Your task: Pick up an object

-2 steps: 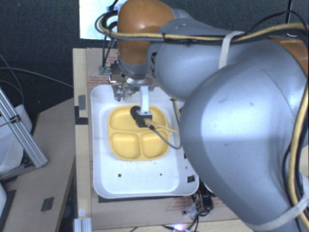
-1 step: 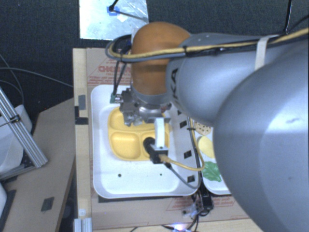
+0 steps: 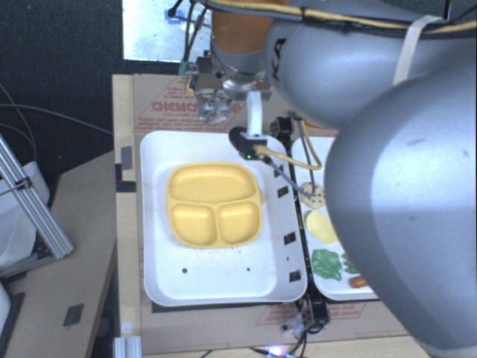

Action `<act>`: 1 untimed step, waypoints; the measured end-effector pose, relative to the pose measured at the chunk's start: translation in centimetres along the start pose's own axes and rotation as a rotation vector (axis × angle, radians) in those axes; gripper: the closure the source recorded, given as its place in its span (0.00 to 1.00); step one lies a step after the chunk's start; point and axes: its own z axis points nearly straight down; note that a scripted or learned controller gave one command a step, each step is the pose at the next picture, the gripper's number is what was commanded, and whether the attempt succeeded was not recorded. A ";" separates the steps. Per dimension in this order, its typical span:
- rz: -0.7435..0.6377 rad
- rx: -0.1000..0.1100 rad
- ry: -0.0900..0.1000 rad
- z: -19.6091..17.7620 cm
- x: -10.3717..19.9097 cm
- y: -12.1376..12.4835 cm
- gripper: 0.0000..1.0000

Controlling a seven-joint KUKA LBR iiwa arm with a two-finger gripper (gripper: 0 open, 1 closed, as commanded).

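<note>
A grey KUKA arm (image 3: 373,88) with an orange band (image 3: 250,13) above its wrist reaches in over a bench bearing two shallow white bins. The gripper (image 3: 215,110) hangs just past the far rim of the left bin (image 3: 216,278), over the brown cardboard sheet (image 3: 160,103) printed with red lettering; whether its jaws stand wide or narrow cannot be told from this slanted view, and nothing shows between them.

Inside the left bin lies a yellow divided tray (image 3: 215,203), three compartments facing up, set toward the bin's far half and a little left of its middle. The tray sits nearer the camera than the gripper, apart from it, with a strip of bare white bin floor between its far edge and the bin's far rim.

The right bin (image 3: 328,289), touching the left bin along their shared edge, is largely covered by the arm's bulk. On its visible strip lie a small round speckled piece (image 3: 313,195) nearest the far end, a pale yellow piece (image 3: 322,227) next, a green leafy piece (image 3: 326,263) after it, and a small orange piece (image 3: 358,280) closest to the near rim. A yellow cable (image 3: 294,159) loops from the arm above the seam between the bins.
</note>
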 end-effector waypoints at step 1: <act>-0.009 0.009 0.003 -6.6 2.4 -7.5 1.00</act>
